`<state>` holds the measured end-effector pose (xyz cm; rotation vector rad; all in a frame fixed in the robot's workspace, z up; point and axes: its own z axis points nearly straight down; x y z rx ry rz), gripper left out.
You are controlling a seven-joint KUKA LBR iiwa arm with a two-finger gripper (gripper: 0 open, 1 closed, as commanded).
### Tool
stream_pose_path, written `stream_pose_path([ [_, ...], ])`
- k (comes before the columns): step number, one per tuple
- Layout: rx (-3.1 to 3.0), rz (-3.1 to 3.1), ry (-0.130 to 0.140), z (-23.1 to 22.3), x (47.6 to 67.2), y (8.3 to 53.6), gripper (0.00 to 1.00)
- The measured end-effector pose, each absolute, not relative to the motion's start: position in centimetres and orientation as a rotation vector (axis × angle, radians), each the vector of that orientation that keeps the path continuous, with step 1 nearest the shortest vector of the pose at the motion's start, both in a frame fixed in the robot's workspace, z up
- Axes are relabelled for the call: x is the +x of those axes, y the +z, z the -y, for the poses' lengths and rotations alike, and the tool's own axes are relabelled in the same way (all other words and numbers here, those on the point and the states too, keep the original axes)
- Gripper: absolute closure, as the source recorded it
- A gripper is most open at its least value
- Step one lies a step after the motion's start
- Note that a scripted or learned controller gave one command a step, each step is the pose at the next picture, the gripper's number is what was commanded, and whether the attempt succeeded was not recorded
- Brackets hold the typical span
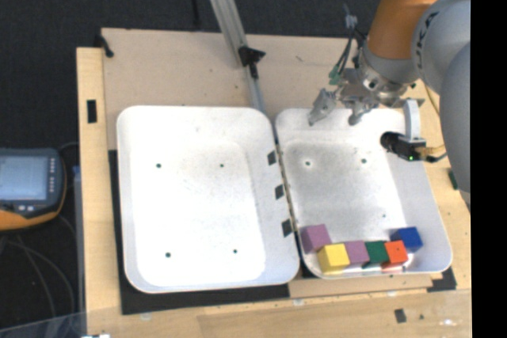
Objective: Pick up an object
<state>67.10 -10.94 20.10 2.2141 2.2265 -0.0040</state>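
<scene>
White bins: two shallow bins are being borne side by side on the bench [91,194]; the left bin [198,194] is speckled with faint dark marks, and the right bin [356,178] is being used to hold the blocks.
Blocks: a cluster is being kept in the near corner of the right bin, against its front wall.
Purple block [316,237]: it is being seen at the left end of the cluster, just behind the yellow block [333,256].
Front row: the yellow block, a second purple block [356,252], a green block [375,252] and an orange block [395,252] are being lined up closely together.
Blue block [407,237]: it is being seen at the right end, just behind the orange block.
Arm: the grey arm with its orange band [400,12] is being reached in from the right, over the far edge of the right bin.
Gripper [337,108]: it is being held above the far left corner of the right bin, well apart from the blocks.
Jaws: the two fingers are being held apart, with nothing being gripped between them.
Pole: a metal pole [226,12] is being seen slanting down toward the gap between the bins.
</scene>
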Motion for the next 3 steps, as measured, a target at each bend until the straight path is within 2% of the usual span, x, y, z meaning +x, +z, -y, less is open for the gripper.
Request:
stream_pose_path([
  [1,2.21,-2.22,0.009,11.71,66.45,31.15,0.0],
  [3,2.213,-2.226,-0.003,11.7,66.33,30.59,0.0],
])
